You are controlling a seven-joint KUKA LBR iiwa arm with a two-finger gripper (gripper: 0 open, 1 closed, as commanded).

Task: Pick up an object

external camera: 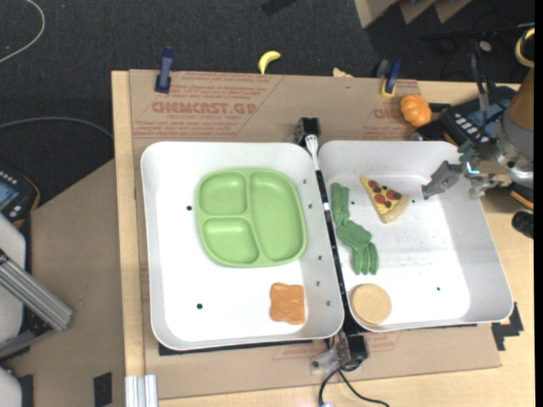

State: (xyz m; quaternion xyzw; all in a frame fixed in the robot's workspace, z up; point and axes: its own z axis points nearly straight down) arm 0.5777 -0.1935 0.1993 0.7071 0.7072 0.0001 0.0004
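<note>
In the right bin (pixel 475 261), a pizza slice toy (pixel 383 197) lies near the back. A green bean bunch (pixel 353 231) sits along the left wall and a round tan cookie (pixel 371 303) at the front left corner. My gripper (pixel 456 182) hangs over the bin's back right part, to the right of the pizza slice and apart from it. It is open, one finger (pixel 437 180) pointing left toward the slice, with nothing between the fingers.
The left bin (pixel 165 253) holds a green divided plate (pixel 251 217) and an orange toy (pixel 288 302) at its front right. Behind the bins lie a small orange fruit (pixel 415 109), a yellow banana toy (pixel 268 60) and two blue clamps.
</note>
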